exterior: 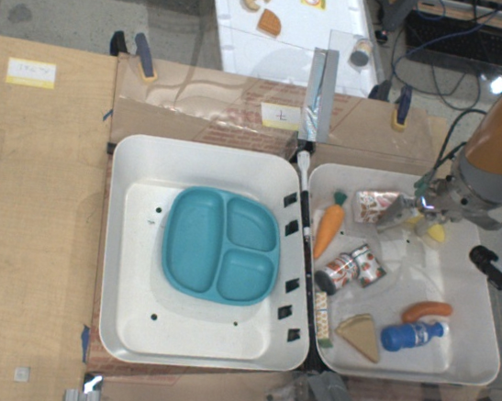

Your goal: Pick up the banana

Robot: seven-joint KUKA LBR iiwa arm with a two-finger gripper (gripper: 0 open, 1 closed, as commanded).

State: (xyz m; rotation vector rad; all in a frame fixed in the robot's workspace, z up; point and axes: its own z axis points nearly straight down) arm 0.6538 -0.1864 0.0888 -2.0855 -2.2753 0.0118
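Gripper (414, 210) is down in the right bin's (478, 366) far corner, and I can't tell how it's set. Banana (434, 233) looks like that small yellow bit just beside it, mostly hidden. Best bet, I'd say: come straight down centred on the yellow — steer clear of the crumpled can (377, 205) next door — then lift slowly.

From my station the feed looks evenly and fairly brightly lit from overhead; shadows are soft and short, pooling faintly under the blue plate (221, 257) and along the inner walls of the left bin (114, 250); the white plastic reads slightly washed out, with mild glare on the right bin (473, 365) floor; detail is soft overall, small objects smeared; the far background is blurrier still.
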